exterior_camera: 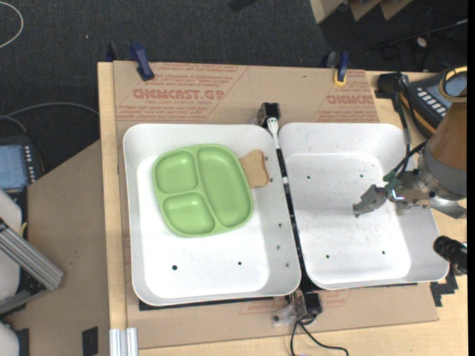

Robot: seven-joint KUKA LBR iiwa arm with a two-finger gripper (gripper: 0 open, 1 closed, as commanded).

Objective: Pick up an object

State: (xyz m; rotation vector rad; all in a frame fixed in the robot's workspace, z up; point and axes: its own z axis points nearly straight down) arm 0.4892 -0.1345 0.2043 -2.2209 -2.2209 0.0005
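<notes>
The gripper [369, 201] is seen low over the right-hand bin [326, 262], near its right side, at the end of the grey arm [449, 165] entering from the right. Whether the fingers are open or closed cannot be told; nothing is seen held at the tip.

Two candidate objects are recorded, both in the left-hand bin [200, 273]. A green divided plate [202, 190], three compartments, lies flat in the upper middle of that bin. A small tan piece resembling a slice of toast [255, 168] lies just beside the plate's upper right edge, touching or nearly touching it, close to the bin's right wall. Its long axis is judged to run roughly up-and-down in the view, slightly tilted.

Key relation: from the gripper, both objects lie to the left and a little toward the far side, across the divider where the two bins meet. The toast-like piece is the nearer one; the plate lies beyond it. Any pick is judged to require a traverse over the shared rims into the other bin before descent.

Legible writing: the board [178, 87] under the bins is printed in red "CHEMCAST GP" behind the left bin, repeated partly behind the right bin; smaller print lines are not readable. Two clamps, blue [141, 60] and yellow-blue [341, 70], are noted at the board's far edge.
</notes>
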